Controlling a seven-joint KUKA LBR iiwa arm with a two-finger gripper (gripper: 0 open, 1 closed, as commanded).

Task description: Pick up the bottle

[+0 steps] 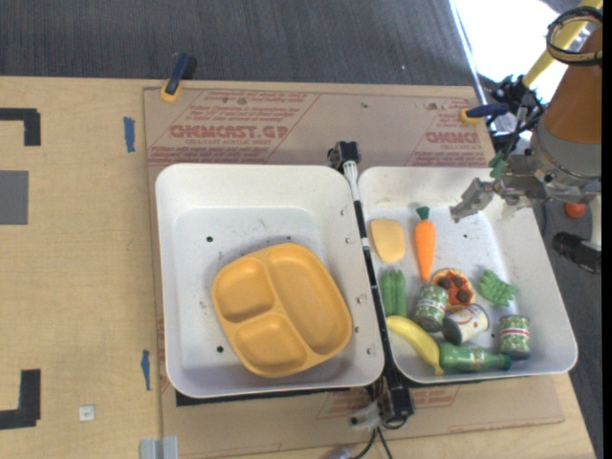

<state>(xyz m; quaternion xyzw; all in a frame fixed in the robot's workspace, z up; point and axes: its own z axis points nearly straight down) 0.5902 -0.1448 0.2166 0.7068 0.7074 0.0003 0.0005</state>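
Note:
The bottle [474, 359] is dark green and lies on its side along the front wall of the right bin [550, 290], with its neck pointing right. A banana [417, 340] touches its left end, and a small can [514, 334] stands just behind its neck. My gripper [491, 207] hangs over the back right part of that bin, well behind the bottle. Its fingers [468, 202] are spread open with nothing between them.
The right bin also holds a carrot [424, 242], a pale yellow piece [387, 240], a green vegetable [393, 291], a second can [431, 306], a white cup [466, 325] and a green leafy toy [496, 287]. A yellow divided plate [280, 310] lies in the left bin [191, 208].

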